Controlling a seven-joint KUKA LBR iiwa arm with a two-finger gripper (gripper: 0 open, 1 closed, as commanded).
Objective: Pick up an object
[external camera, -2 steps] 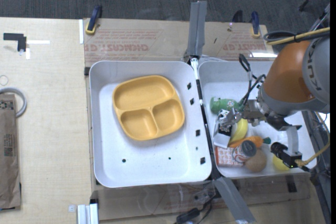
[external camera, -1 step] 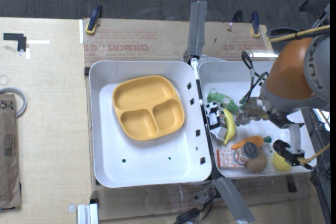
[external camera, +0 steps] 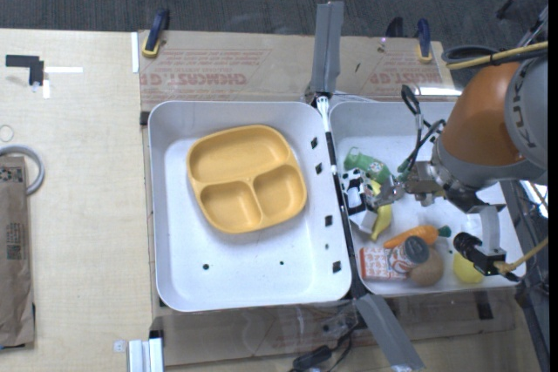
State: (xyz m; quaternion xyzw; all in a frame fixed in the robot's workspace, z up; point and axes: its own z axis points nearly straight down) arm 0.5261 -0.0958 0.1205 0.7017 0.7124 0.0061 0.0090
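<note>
The right bin holds several small objects: a green packet, a black-and-white item, a yellow banana, an orange carrot, a red-and-white carton, a brown round object and a yellow lemon. My gripper reaches in from the right and hangs low over the middle of this bin. It is just above the banana and beside the green packet. Whether it touches or holds anything cannot be made out.
The left bin holds a yellow divided plate. A grey divider stands between the bins at the back. The arm's orange band looms over the right bin's far side. Blue clamps hold cardboard behind the bins.
</note>
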